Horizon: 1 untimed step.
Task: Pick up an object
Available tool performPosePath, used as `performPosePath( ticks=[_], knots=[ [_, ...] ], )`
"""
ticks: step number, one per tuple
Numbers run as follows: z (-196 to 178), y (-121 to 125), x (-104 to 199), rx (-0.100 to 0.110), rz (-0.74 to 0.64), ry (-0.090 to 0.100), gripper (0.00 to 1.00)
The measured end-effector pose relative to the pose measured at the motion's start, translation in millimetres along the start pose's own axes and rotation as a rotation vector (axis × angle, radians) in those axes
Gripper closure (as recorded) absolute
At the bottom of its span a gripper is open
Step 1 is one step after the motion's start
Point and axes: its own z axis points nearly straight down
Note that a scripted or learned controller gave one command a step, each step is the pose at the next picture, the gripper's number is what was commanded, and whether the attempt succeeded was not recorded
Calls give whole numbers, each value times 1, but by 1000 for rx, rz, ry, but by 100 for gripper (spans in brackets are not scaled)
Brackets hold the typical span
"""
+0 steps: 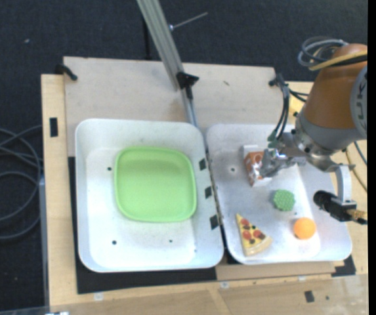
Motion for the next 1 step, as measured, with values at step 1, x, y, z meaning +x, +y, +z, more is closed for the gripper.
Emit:
performPosePath(
  ticks=[1],
  knots=[
    [-17,1,-1,4,0,1,100]
  ],
)
